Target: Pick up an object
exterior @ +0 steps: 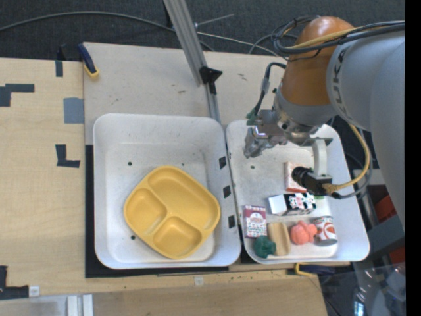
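Camera view looks down at a slant on a counter [39,196] carrying two shallow white bins side by side. The left bin [108,143] holds a yellow divided tray [172,210] with three compartments, lying flat toward the bin's near half. The right bin [348,242] holds a cluster of small objects along its near edge: a small red carton [254,221], a dark green lump [264,245] just below it, a tan block [279,237] beside that, an orange-red toy [302,233], and a red-and-white can [325,230] at the right end. Above them lies a black-and-white box [294,203], with a pale card [291,174] partly tucked behind it.

The grey arm [368,78] with its orange band reaches in from the right and covers much of the right bin's far end. The end effector [252,149] hangs over the bin's far left corner, well apart from the cluster of objects. Its tips are small, dark and blurred against the bin floor, so how far apart they stand cannot be told; nothing is visibly held between them. A black fitting [302,176] and cabling on the wrist overlap the objects beneath, making their edges hard to separate. A metal pole [187,35] crosses the far counter.
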### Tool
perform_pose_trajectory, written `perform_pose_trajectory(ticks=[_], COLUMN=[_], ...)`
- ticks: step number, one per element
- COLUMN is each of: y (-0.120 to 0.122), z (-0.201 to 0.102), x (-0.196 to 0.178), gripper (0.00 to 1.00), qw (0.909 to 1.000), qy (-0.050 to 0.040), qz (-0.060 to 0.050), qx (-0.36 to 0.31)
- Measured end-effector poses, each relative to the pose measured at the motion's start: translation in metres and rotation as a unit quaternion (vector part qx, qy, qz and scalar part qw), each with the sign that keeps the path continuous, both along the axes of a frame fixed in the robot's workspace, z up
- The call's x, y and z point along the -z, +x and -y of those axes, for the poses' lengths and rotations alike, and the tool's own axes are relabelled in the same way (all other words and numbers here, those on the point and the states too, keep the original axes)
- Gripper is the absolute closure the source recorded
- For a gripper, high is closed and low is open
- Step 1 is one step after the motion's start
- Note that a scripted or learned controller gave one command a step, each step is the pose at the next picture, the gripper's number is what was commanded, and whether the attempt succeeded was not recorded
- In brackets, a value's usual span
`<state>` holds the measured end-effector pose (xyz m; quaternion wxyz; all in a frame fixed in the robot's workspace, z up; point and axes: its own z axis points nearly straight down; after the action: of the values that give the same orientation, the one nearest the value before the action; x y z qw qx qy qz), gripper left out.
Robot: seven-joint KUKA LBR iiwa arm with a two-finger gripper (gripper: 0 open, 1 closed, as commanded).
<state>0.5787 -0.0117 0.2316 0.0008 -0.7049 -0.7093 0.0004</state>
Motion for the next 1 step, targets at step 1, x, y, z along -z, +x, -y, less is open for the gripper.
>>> perform_pose_trajectory(ticks=[1], y=[0.0362], z=[-0.0453], x=[0.0028], gripper=[1.0], qw=[1.0], qy=[0.0004], qz=[0.001], qx=[0.0])
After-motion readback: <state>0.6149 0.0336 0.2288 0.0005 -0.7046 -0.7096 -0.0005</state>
